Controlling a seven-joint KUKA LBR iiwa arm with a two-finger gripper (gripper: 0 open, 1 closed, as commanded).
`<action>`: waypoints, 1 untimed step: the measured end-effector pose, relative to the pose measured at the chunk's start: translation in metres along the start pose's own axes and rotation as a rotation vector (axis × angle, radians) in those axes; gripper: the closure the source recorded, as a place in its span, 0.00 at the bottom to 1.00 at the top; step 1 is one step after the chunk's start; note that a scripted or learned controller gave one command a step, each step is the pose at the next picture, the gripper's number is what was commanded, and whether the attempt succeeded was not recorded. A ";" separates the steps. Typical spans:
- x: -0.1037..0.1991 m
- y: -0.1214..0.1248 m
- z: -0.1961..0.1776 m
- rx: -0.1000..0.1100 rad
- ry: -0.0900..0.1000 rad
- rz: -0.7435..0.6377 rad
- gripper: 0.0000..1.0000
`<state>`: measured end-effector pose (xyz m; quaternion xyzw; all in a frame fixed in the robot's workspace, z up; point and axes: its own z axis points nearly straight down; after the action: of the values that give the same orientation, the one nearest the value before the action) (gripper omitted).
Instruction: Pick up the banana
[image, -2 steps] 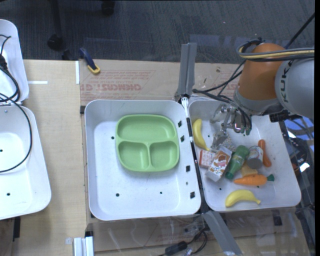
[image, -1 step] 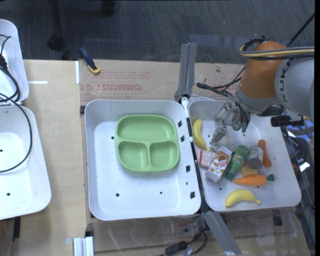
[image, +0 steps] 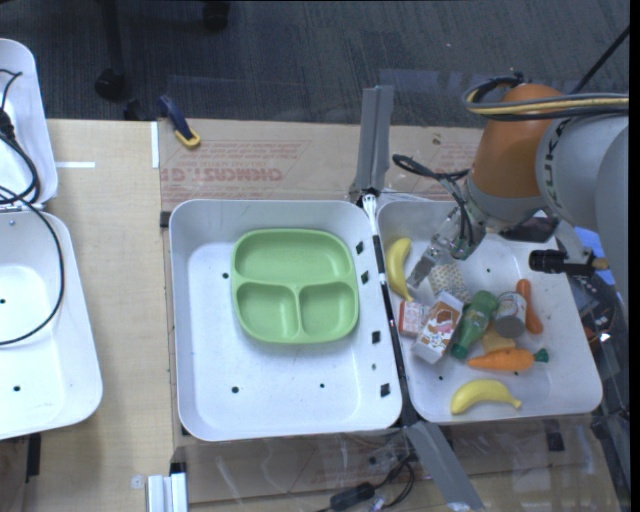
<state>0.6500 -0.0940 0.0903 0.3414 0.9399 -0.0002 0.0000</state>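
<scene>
Two bananas lie in the right bin (image: 585, 385). One yellow banana (image: 398, 266) rests upright along the bin's left wall. The other banana (image: 484, 397) lies near the front edge. My gripper (image: 432, 268) hangs low over the bin's back left part, just right of the first banana and above the small cartons. Nothing yellow shows in its grasp. The grey arm with its orange band (image: 515, 140) reaches in from the upper right.
Around the gripper lie a red-and-white carton (image: 437, 329), a small red box (image: 411, 318), a green bottle (image: 472, 322), a carrot (image: 505, 360) and a can (image: 510, 318). The left bin (image: 200, 340) holds a green divided plate (image: 295, 284).
</scene>
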 end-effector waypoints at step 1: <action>-0.001 0.000 -0.008 0.000 -0.002 -0.002 1.00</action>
<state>0.6509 -0.0943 0.0984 0.3404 0.9403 -0.0007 0.0008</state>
